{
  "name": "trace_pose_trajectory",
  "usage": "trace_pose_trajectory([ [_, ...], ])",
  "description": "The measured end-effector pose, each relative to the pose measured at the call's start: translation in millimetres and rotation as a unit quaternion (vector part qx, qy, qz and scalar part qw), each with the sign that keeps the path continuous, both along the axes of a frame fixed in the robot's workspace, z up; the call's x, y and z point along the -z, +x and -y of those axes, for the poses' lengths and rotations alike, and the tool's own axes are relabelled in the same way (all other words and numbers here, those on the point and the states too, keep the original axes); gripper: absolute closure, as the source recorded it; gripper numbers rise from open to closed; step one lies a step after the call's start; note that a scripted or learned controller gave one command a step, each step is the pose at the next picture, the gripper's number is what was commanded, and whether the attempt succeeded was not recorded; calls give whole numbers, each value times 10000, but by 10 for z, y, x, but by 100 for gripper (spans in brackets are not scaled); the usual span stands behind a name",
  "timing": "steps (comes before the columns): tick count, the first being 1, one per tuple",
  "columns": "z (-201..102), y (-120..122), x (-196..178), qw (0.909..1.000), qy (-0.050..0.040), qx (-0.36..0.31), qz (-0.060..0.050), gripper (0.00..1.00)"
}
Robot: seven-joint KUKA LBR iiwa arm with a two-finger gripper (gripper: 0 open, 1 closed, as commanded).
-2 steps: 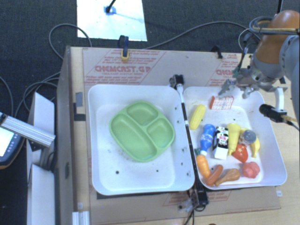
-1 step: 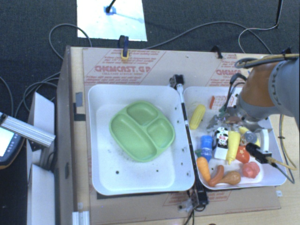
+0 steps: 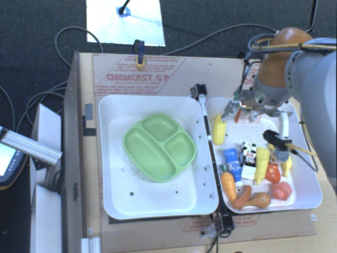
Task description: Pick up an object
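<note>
My gripper [image 3: 242, 113] is over the far part of the right bin [image 3: 316, 194], just beyond a yellow banana-like toy [image 3: 218, 129]. Its jaws stand open, and nothing is clearly held between them. A small reddish piece [image 3: 239, 116] shows right under them. Nearer the front lie a blue toy [image 3: 231, 159], a black-and-white cow-patterned item [image 3: 248, 153], a yellow bottle [image 3: 261, 165], an orange carrot [image 3: 228, 183], a red sausage [image 3: 243, 195], a brown pear-shaped toy [image 3: 259, 199] and a pink toy [image 3: 282, 190].
A green divided plate [image 3: 159, 147] lies in the left bin [image 3: 121, 194]. A white curved piece [image 3: 284, 123] sits by the right bin's far side. The ridge between the bins [image 3: 208, 141] runs just left of the toys. Cables trail over the bench behind.
</note>
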State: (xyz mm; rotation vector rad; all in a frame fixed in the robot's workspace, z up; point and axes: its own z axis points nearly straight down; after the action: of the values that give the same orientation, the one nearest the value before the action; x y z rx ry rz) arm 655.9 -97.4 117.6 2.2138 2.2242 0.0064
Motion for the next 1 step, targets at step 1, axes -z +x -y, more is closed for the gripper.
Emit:
trace_pose_trajectory([
  [1,258,-673,338,10000,-6,19,-31,0],
])
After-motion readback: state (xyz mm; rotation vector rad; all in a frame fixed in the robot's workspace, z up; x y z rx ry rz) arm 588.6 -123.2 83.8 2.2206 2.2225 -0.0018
